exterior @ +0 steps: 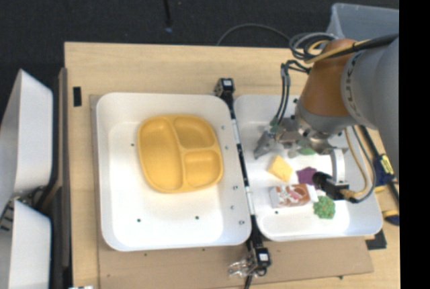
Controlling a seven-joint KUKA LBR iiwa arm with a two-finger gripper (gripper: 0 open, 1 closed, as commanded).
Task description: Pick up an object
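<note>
My gripper [274, 139] hangs low over the right bin [269, 227], near its left-middle part, with the orange-banded wrist above it. Just below and right of it lies a yellow wedge [281, 168]. A purple piece [306, 175] sits to the right of the wedge. A red and white packet [292, 195] lies nearer the front, with a green bushy piece [324, 208] beside it. A small green thing [306, 150] peeks out under the wrist, mostly hidden. I see nothing between the gripper's ends.
The left bin [114, 214] holds a yellow divided plate [180, 151]. A metal divider with black clamps [224, 87] runs between the bins. The arm covers the right bin's back right part. A grey-blue box [356, 19] stands behind the bench.
</note>
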